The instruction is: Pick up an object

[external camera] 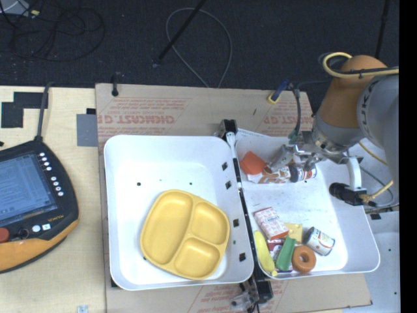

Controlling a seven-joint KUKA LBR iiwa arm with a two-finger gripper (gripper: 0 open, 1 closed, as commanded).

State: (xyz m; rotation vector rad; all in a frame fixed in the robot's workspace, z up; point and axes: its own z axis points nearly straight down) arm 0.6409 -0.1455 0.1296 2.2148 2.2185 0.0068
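Down over the right bin's (365, 240) far edge, the arm's gripper (296, 168) hovers with jaw state impossible to tell, an orange object (251, 164) just beside it near the far-left corner.

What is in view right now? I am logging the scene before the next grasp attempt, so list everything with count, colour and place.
bins: two, white, side by side on the bench
divided plate: one, yellow, left bin
orange-red object: one, right bin, far left part
snack packet: one, red and white, right bin, middle
banana: one, yellow, right bin, near edge
green object: one, beside the banana
doughnut: one, orange-brown, right bin, near edge
small can: one, white label, right of the doughnut
control pendant: one, black and orange, left of the bins
arm: one, grey and orange, over the right bin
gripper: one, low in the right bin's far part
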